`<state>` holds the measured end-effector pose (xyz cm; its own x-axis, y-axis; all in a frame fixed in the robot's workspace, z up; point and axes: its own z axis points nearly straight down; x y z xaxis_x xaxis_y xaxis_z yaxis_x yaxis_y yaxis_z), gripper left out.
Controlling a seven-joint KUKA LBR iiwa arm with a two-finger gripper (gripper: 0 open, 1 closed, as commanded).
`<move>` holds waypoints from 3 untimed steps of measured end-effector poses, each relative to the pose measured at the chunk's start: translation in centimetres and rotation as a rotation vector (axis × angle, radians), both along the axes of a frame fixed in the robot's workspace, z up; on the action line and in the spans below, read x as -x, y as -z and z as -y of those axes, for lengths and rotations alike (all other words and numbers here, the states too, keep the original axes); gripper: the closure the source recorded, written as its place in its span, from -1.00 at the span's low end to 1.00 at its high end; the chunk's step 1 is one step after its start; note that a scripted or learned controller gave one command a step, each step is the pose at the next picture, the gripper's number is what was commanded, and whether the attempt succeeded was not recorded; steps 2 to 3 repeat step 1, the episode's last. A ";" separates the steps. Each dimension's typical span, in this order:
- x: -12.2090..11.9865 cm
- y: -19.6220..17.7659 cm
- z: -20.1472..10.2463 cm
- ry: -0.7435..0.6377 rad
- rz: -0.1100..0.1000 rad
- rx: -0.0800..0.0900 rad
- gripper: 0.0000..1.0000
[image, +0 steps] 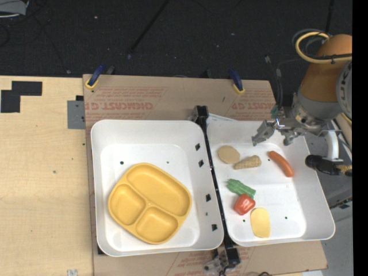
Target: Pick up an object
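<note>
- Hovering over the far part of the right bin (322, 226), the gripper (277, 130) has its fingers spread apart with nothing between them; the step in hand looks like choosing a target and lining up above it.
- The candidates all lie in the right bin: an orange-red sausage (281, 163) nearest the gripper, a tan cone-shaped piece (248, 163), a round beige potato-like piece (228, 154), a red pepper with a green stalk (242, 198), and a yellow oval piece (260, 222) towards the near edge.
- The sausage seems the easiest pick: it lies apart from the other items, just in front of the gripper, with bare bin floor on both long sides.
- To do it well, the fingers should straddle the sausage across its narrow width, at mid-length, so turning the wrist to cross its slanted axis matters before descending.
- Descending straight down with the fingers wide avoids nudging it; a round, smooth body may roll or squirt out if caught off-centre.
- The cone piece and the potato piece lie just beside each other, so going for either risks bumping the other.
- The left bin (103, 137) holds a yellow divided plate (149, 209), well apart from the work.
</note>
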<state>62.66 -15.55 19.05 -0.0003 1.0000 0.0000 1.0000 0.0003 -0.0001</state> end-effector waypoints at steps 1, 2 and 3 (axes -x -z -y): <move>1.9 -1.2 -3.3 -0.001 0.000 -0.001 -1.00; 1.9 -1.2 -3.3 -0.001 0.000 -0.001 -1.00; 1.9 -1.2 -3.3 -0.001 0.000 -0.001 -1.00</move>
